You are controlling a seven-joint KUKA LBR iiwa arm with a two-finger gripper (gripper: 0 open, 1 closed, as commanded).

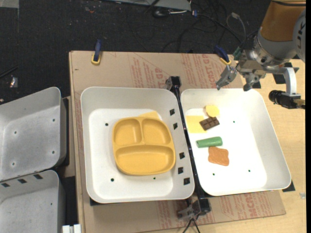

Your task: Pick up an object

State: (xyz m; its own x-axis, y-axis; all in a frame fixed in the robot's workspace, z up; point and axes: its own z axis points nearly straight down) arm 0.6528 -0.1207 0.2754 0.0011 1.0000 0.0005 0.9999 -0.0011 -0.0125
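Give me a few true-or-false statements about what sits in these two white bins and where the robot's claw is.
1. The yellow divided plastic tray lies in the left white bin. True.
2. The green cylinder lies in the tray. False: it lies in the right white bin.
3. The gripper holds the orange flat piece. False: the gripper hangs open over the right bin's far rim, holding nothing.
4. The brown rectangular piece lies beside the small yellow round piece. True.

Pincer (238,81) open, empty, pointing down
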